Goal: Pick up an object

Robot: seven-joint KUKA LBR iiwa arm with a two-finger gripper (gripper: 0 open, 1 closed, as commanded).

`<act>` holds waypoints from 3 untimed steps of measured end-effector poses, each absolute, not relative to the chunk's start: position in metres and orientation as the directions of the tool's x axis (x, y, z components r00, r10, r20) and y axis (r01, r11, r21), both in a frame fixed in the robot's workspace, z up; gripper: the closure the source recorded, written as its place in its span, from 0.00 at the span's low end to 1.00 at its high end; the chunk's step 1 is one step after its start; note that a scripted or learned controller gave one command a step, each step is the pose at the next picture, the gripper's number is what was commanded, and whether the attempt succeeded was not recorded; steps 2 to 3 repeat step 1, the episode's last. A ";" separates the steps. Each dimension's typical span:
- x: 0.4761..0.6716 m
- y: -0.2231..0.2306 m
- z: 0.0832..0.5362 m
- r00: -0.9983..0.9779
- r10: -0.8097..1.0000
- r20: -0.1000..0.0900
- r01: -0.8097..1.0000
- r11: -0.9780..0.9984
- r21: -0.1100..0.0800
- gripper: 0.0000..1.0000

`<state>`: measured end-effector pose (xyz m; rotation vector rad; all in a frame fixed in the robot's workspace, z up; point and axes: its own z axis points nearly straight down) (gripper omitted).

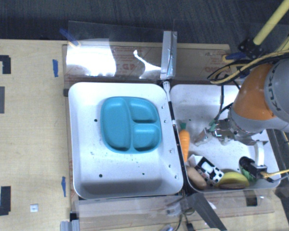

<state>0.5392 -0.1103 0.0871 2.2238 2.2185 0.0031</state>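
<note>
My gripper (211,133) hangs low over the middle of the right bin (197,100), below the orange band of the arm. An orange carrot (184,143) lies along the bin's left wall, just left of the gripper. Along the front wall lie a beige rounded thing (196,178), a black-and-white block (210,170) and a yellow banana (233,179). Nothing shows between the gripper's tips.
The left bin (82,129) holds a blue divided plate (131,123) in its middle. A clear plastic sheet (115,59) and a metal post (168,54) stand behind the bins. Yellow cables (241,69) run at the upper right.
</note>
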 end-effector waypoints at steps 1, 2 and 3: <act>0.550 -0.095 0.087 0.142 0.990 -0.004 0.990 -0.142 0.005 0.00; 0.550 -0.095 0.087 0.142 0.990 -0.004 0.990 -0.142 0.005 0.00; 0.550 -0.095 0.087 0.142 0.990 -0.004 0.990 -0.142 0.005 0.00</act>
